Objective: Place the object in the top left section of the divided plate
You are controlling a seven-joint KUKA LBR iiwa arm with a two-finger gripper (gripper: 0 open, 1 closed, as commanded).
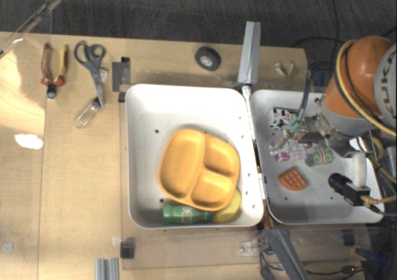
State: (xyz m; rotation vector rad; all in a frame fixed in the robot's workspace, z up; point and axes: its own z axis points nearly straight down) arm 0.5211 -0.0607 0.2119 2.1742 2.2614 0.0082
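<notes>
A: What does the bench (74, 198) look like?

B: It is light wood and carries 2 shallow white bins. The left bin (139, 148) holds a yellow divided plate (200, 168), tilted, resting on a green can (185, 213) and a yellow-green fruit (231, 208).

A: And the right bin (310, 207)?

B: Small objects lie there: an orange waffle-shaped piece (293, 180), a green patterned item (322, 157) and several colourful scraps (282, 142). I cannot tell which is the task's object.

A: The arm (366, 80)?

B: It hangs over the right bin's far side. Its gripper (305, 131) sits near the scraps; grip state unclear. Scissors (93, 64) and pliers (53, 67) lie far left.
</notes>
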